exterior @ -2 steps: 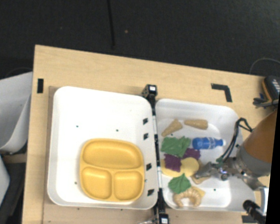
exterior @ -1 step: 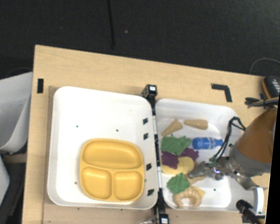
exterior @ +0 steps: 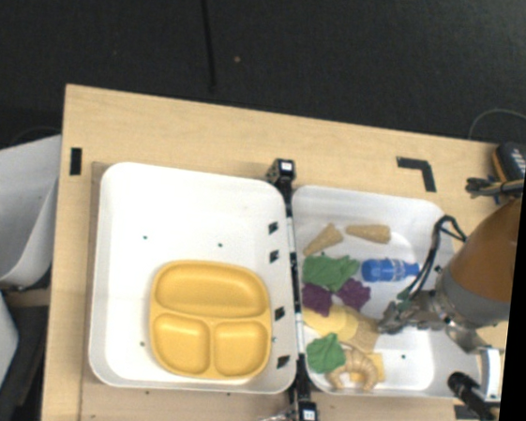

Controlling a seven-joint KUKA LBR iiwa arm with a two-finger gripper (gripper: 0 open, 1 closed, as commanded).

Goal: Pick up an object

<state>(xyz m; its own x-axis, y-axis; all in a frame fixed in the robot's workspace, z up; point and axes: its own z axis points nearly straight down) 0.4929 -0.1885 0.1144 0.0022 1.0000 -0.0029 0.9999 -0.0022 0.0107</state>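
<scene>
Near edge of the bench [exterior: 54, 389]: the right bin [exterior: 413, 387] has its clutter packed at the near-left corner, a tan ring-shaped piece [exterior: 358, 371] touching a green leafy piece [exterior: 325, 352], with a yellow piece [exterior: 337, 325] just behind them. The left bin [exterior: 115, 348] carries a yellow divided tray [exterior: 208, 319] toward its near side. No task object is lifted yet; all candidates lie in the right bin.

Mid bin: the gripper [exterior: 394, 316] sits low at the right of the pile, just beside the yellow piece. Jaws: cannot tell if apart or together, they are dark and small against the bin floor. Nothing visible between them. The arm [exterior: 485, 263] comes in over the bin's right wall.

Further back: purple pieces [exterior: 333, 296], a green piece [exterior: 330, 271], a blue bottle [exterior: 386, 269] lying on its side, then two tan cone pieces [exterior: 347, 233] near the far wall.

Risks, as judged: objects touch and overlap, so a close could catch two pieces or pinch only an edge and slip. The blue bottle looks round and may roll away if nudged. The gripper is at the pile's margin, so it may close on bare floor. Soft leafy pieces may fold out of the grip.
</scene>
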